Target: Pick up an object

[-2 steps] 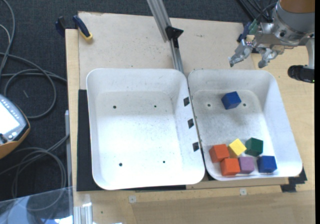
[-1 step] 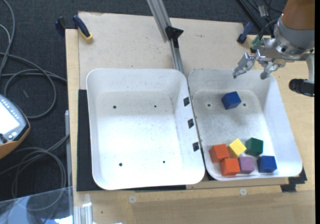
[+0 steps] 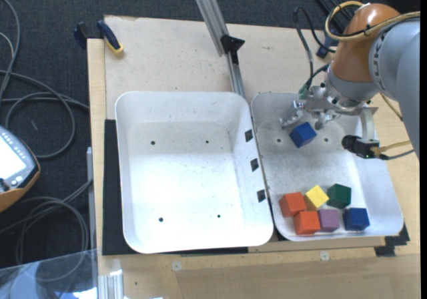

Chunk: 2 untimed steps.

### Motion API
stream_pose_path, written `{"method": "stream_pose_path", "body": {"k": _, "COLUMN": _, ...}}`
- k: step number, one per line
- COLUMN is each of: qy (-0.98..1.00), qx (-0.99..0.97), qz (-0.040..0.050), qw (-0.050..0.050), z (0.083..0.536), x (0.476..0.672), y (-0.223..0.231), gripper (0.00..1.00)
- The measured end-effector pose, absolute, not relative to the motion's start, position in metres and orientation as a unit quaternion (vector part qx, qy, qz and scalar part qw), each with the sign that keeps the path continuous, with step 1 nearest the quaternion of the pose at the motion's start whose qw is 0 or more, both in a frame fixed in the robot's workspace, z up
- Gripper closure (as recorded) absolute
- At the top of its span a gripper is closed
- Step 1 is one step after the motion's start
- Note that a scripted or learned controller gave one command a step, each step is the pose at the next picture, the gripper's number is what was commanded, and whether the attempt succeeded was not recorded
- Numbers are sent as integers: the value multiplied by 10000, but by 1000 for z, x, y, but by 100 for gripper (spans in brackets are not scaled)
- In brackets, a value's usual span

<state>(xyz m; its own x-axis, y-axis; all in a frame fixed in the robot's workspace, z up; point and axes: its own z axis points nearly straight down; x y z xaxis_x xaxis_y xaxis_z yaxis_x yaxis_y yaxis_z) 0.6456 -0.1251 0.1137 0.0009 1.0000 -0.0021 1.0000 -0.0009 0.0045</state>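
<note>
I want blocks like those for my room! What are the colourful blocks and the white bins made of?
The blocks look like painted wood or foam: flat, dull colours with no shine, though the view can't settle which. The left bin and the right bin look like thin moulded plastic: smooth, white, rounded corners, speckled with dirt.

A dark grey carpeted floor (image 3: 47,57) surrounds a pale wooden bench (image 3: 167,54), whose top is scuffed and lightly speckled. Black cables (image 3: 40,117) loop across the carpet on the left, and more run along the top right corner. A slanted aluminium rail (image 3: 207,4) crosses from the top edge down to the bench. At the bench's far left corner sits a blue and yellow clamp (image 3: 110,36). A rounded device with a pale screen and orange rim (image 3: 13,167) lies at the left edge. Light is even and soft, with faint shadows
</note>
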Motion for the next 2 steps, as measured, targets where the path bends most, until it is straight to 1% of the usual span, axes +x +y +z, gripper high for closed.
{"method": "stream_pose_path", "body": {"k": 1, "qy": 7057, "qx": 7085, "qz": -23, "qw": -32, "z": 99, "x": 579, "y": -150, "gripper": 0}}
{"method": "stream_pose_path", "body": {"k": 2, "qy": 7089, "qx": 7053, "qz": 26, "qw": 29, "z": 101, "x": 667, "y": -131, "gripper": 0}}
